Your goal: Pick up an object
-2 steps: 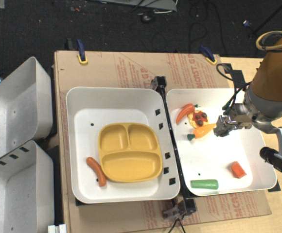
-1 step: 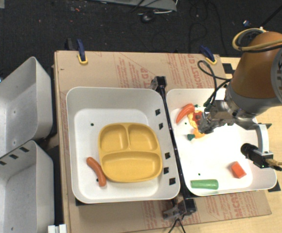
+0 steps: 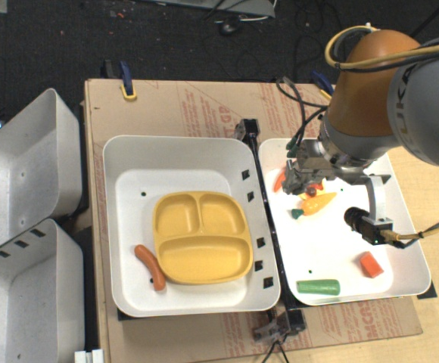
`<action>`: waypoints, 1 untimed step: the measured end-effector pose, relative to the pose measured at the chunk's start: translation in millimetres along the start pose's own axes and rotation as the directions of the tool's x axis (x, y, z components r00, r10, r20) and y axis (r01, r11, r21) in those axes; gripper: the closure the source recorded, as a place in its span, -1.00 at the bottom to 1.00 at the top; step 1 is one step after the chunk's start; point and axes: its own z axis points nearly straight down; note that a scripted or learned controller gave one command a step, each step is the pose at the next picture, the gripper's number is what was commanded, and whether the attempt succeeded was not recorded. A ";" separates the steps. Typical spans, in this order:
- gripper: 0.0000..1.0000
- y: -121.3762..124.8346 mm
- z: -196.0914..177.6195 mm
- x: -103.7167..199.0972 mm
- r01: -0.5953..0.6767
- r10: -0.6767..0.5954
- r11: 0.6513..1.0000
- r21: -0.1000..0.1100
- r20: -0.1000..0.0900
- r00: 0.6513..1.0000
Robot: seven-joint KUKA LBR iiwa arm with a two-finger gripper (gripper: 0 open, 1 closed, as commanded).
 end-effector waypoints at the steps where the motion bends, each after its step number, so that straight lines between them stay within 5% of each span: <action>1: 1.00 23.9 -3.2 52.1 0.001 -0.001 1.000 0.000 -0.001 1.000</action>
